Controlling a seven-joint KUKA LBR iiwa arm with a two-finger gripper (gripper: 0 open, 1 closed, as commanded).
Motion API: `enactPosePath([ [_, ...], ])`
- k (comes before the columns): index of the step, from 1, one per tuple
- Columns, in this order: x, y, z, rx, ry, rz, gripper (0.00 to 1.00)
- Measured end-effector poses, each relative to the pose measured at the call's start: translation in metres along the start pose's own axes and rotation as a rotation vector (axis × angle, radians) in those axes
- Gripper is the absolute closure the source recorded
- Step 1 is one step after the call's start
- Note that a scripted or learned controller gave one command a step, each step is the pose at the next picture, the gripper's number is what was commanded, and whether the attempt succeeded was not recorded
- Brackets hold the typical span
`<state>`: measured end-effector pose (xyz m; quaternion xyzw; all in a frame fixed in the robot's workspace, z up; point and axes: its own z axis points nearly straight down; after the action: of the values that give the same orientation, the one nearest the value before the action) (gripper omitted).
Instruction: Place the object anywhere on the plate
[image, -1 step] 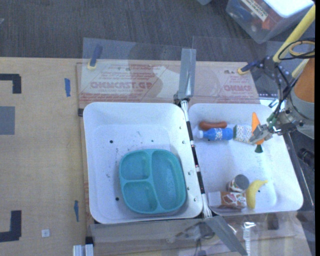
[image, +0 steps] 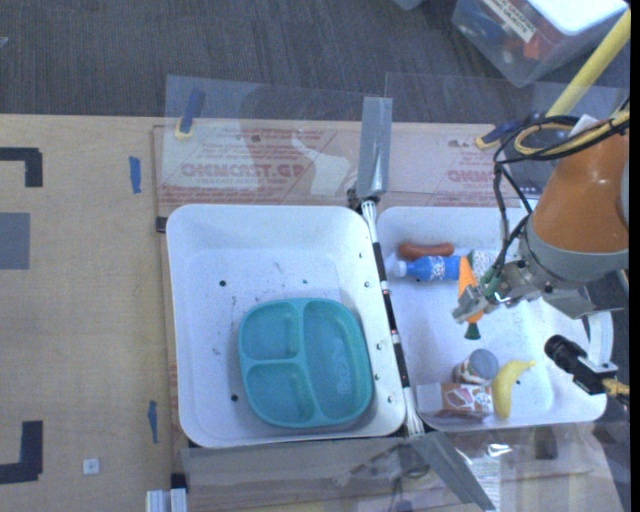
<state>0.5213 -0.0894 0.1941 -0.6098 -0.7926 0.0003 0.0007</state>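
A teal plate (image: 303, 362) with three compartments lies in the left bin (image: 200, 250), toward its front. In the right bin (image: 560, 400) an orange carrot (image: 465, 274) with a green tip lies near the middle. My gripper (image: 479, 303) hangs right over the carrot's lower end, partly covering it. Contact between them cannot be judged. The grey arm with its orange band (image: 590, 200) reaches in from the right above the bin.
The right bin also holds a hot dog (image: 427, 250), a blue bottle (image: 425, 268), a yellow banana (image: 510, 384), a small grey-topped can (image: 481, 364) and a red-and-white packet (image: 462, 400). A low wall (image: 385, 300) separates the two bins.
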Motion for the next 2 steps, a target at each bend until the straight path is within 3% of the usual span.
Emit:
enactPosePath([
  [1, 0.084, 0.017, -0.024, -0.003, -0.002, 0.009, 1.0],
  [2, 0.142, 0.034, 0.003, 0.002, 0.0, -0.071, 1.0],
])
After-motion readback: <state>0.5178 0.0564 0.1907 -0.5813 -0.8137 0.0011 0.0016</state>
